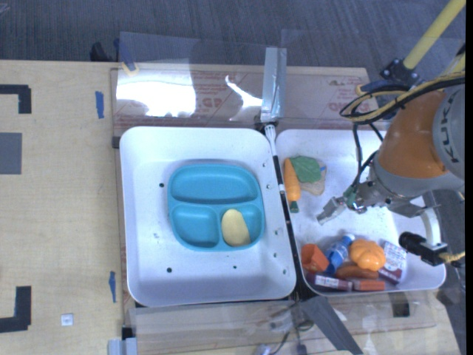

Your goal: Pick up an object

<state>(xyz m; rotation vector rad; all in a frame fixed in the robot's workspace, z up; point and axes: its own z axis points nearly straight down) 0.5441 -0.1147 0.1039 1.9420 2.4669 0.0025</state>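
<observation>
My gripper hangs over the middle of the right bin, its fingers parted with nothing between them. Just up and left of it lie a green piece on a tan slice and an orange carrot-like toy against the bin's left wall. Below the gripper, along the bin's front, sit a red-orange block, a blue bottle, an orange fruit, a red sausage-like piece and a packet.
The left bin holds a blue divided tray with a yellow potato-like toy in its lower right compartment. A metal divider post stands behind the seam between the bins. Wooden bench surface extends left.
</observation>
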